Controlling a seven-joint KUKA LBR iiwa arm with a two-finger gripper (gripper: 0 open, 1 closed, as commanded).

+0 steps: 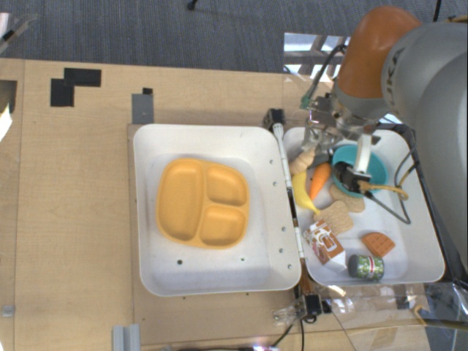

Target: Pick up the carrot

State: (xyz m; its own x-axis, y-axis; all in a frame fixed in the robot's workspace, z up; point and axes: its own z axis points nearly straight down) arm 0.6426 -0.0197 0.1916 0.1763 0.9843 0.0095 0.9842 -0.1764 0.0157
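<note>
Carrot (319, 180) lies in right bin (424, 247), beside banana (301, 193).

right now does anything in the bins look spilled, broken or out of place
Nothing stands out. The carrot lies in the right bin against the banana, among crowded but intact items. The yellow divided plate sits flat in the left bin.

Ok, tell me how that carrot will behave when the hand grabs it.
The carrot looks like smooth moulded plastic, so probably stiff, light and a bit slippery. Its tapered round shape may let it roll or squirt sideways. It lies hard against the banana and teal bowl, so neighbours will likely get nudged.
</note>
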